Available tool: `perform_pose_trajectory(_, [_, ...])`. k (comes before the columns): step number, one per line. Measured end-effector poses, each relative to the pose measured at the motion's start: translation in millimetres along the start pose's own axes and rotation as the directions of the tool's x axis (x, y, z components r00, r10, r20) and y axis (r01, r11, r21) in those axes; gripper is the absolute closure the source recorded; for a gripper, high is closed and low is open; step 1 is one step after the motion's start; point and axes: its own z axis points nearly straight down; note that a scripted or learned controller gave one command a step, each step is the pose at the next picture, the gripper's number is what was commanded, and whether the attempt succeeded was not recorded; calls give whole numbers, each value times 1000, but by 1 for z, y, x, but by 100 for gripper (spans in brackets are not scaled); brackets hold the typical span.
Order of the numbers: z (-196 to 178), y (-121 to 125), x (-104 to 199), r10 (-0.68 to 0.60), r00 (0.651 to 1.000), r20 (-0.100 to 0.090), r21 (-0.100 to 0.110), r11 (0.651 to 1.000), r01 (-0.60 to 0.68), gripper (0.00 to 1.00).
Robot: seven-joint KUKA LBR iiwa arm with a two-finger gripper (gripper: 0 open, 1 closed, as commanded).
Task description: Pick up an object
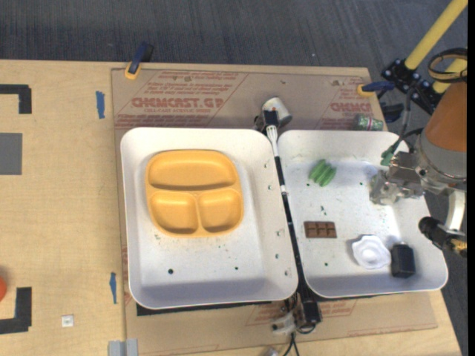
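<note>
Left shallow white plastic bin [141, 221] holds a yellow three-compartment plastic tray [195, 191]. Right white bin [341, 143]: metal pincer [390, 186] low near right wall, open/closed can't tell; green ridged piece [323, 173], white crumpled lump [370, 251], brown chocolate-like bar [320, 231], small black block [402, 260] lie loose

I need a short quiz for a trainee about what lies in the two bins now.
1. True or false: the yellow divided tray lies in the left bin.
2. Which lies nearest the divider between the bins: A green object, B brown chocolate bar, C black object?
3. Fill in: the white object lies beside the ____ object.

Key: 1 true; 2 B; 3 black.
</note>
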Motion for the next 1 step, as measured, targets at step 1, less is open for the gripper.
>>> perform_pose_trajectory(1, [9,28,-33,-64,998,1,0,998,64,100])
